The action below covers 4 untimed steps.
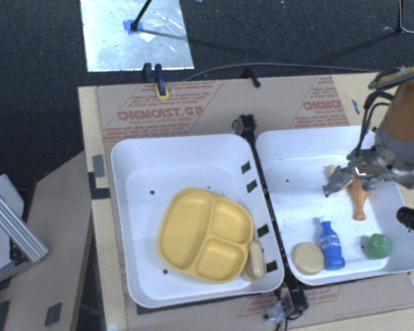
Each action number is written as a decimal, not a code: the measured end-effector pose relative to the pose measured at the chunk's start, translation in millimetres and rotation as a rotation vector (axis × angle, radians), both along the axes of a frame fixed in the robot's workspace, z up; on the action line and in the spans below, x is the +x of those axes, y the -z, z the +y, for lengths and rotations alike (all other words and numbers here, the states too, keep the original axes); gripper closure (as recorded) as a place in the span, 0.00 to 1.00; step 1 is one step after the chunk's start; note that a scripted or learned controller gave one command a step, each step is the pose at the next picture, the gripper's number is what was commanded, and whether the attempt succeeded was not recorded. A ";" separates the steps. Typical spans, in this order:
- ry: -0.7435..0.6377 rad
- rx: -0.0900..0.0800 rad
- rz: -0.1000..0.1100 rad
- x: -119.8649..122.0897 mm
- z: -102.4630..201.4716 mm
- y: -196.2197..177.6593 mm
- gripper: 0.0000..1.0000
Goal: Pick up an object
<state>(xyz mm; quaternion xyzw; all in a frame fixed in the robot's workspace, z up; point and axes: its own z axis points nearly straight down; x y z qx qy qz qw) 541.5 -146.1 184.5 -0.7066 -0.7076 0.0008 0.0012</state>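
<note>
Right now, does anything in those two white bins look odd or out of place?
Mostly tidy. The yellow divided tray sits skewed in the left bin, with a beige roll wedged against its corner. In the right bin, the blue bottle lies on its side.

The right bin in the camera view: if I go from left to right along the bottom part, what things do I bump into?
Round tan cookie → blue bottle → green ball-shaped toy. The orange drumstick-like toy lies farther back, between the bottle and the green toy in left-right position.
</note>
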 end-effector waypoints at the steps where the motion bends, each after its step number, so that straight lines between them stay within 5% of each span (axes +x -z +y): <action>1: 0.000 0.000 -0.001 8.0 -5.9 54.1 0.00; 2: 0.000 0.000 -0.001 7.9 -5.4 102.3 0.00; 3: -0.001 -0.002 -0.006 9.4 -6.1 89.2 1.00; 4: -0.003 -0.002 -0.009 7.2 3.3 36.7 1.00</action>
